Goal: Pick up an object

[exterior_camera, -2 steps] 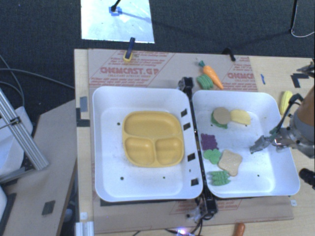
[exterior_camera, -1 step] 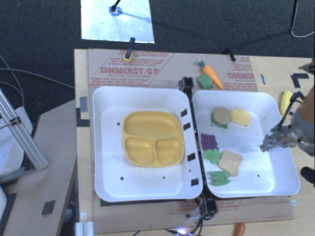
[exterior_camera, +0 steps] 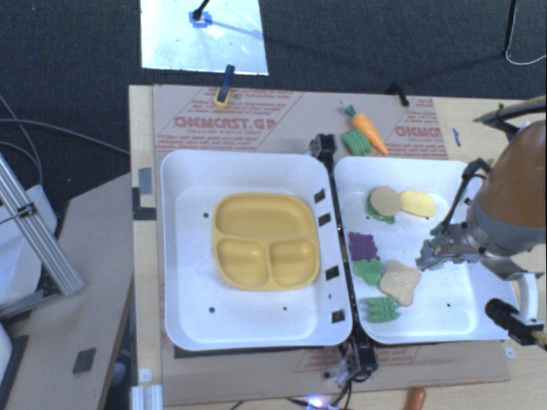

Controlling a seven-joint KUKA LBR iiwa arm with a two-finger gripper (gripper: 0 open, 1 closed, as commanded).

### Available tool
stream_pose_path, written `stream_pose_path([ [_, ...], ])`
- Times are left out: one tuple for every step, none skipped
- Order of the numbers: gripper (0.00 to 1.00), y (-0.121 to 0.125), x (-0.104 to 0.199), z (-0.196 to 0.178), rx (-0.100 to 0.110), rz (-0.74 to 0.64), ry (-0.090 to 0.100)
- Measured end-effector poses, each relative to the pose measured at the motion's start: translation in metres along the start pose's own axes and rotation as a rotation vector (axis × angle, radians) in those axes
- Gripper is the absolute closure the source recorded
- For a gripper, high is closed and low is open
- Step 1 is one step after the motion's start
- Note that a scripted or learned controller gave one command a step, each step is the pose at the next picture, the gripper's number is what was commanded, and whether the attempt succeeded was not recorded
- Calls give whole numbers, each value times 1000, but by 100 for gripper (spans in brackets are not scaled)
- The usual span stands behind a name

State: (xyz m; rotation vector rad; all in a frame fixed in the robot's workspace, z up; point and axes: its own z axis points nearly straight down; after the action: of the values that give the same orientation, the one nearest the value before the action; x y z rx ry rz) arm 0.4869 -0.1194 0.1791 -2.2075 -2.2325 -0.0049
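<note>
The right bin (exterior_camera: 453, 314) holds several toy foods: a round burger piece (exterior_camera: 384, 203), a yellow piece (exterior_camera: 417, 203), purple grapes (exterior_camera: 362, 246), a green leafy piece (exterior_camera: 370, 271), a tan bread slice (exterior_camera: 399, 282) and another green piece (exterior_camera: 381, 309). My gripper (exterior_camera: 430, 255) hangs low over the right bin, just right of the bread slice and above its upper corner. I see nothing between its fingers. The arm's orange band (exterior_camera: 517, 178) fills the right side.
The left bin (exterior_camera: 184, 229) carries a yellow divided tray (exterior_camera: 265, 240). A toy carrot (exterior_camera: 367, 126) and a green piece (exterior_camera: 355, 143) lie on the cardboard behind the bins. A blue and yellow tool (exterior_camera: 225, 88) rests at the back left.
</note>
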Motion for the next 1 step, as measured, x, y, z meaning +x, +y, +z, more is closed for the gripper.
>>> stream_pose_path([
  [100,4,39,-204,-19,1,-5],
])
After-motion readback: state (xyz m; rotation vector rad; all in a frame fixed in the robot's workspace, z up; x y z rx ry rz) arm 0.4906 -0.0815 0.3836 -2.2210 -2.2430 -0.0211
